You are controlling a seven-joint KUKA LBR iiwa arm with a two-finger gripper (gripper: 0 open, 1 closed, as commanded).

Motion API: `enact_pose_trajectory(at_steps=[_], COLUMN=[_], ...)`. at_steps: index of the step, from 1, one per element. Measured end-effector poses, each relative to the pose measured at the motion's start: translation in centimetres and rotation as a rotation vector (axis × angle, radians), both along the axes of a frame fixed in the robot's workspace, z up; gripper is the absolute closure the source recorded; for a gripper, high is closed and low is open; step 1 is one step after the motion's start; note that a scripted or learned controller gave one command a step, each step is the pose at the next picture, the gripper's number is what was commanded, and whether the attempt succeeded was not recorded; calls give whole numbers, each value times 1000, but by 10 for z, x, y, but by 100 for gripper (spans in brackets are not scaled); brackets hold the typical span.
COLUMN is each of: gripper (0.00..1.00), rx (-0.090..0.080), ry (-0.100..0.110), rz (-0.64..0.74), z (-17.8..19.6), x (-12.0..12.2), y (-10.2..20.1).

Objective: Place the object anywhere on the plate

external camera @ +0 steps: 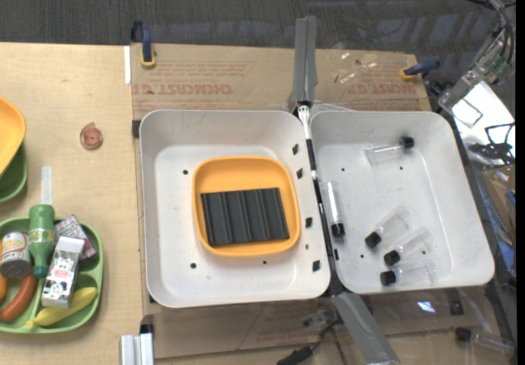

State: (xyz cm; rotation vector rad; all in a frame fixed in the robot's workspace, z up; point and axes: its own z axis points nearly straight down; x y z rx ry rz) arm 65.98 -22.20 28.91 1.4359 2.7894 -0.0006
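An orange plate [246, 171] with rounded corners lies in the middle of the left white bin [164, 191]. A dark grey ridged rectangular block [248, 216] lies flat on the plate, covering most of its centre. In the right white bin [459, 191] lie several clear vials with black caps. One vial [387, 152] is near the back, and a thin one [332, 206] lies along the left wall. A cluster of vials [398, 248] sits toward the front.
On the wooden table to the left stand a green tray of toy food [49, 281], a yellow bowl [8, 138] and a small pink piece [91, 136]. Blue clamps [141, 35] hold cardboard behind the bins. Cables and equipment [484, 84] crowd the far right.
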Motion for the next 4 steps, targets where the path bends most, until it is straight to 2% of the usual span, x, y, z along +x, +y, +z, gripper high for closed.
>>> enact_pose_trajectory(at_steps=[1, 2, 3, 4], gripper=[100, 100, 100, 100], rx=[0, -1, -2, 0], ry=[1, 0, 0, 1], rz=[231, 530, 776, 1147], z=[124, 153, 153, 152], x=[0, -13, -9, -13], y=[0, 0, 0, 0])
